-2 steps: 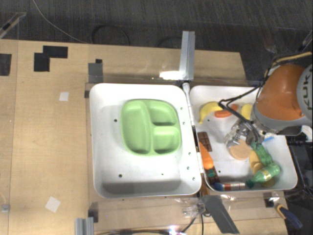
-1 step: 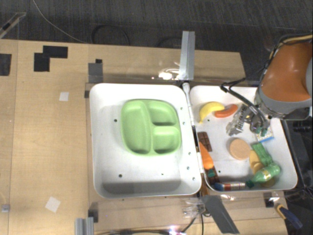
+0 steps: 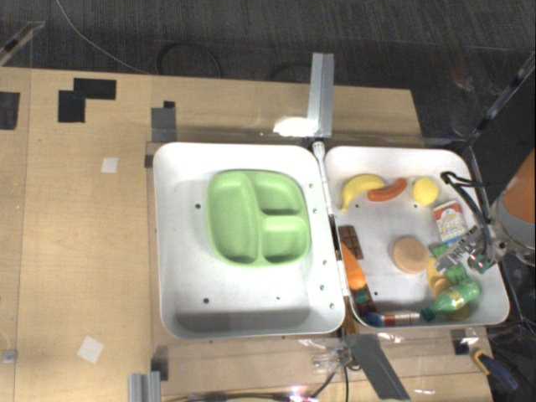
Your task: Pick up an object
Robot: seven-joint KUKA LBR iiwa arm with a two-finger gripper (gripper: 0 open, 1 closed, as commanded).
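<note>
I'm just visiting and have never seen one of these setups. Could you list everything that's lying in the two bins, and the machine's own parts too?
Divided plate: one, light green, middle of the left bin.
Banana: one, yellow, top left of the right bin.
Sausage: one, red-orange, beside the banana.
Lemon: one, yellow, top right.
Small carton: one, white and red, right side.
Round cookie: one, tan, centre.
Chocolate bar: one, brown, left edge.
Carrot: one, orange, left edge.
Green toys: a cluster, lower right corner.
Arm: one, grey with orange, right.
Claw: one, metallic, over the green toys.
</note>
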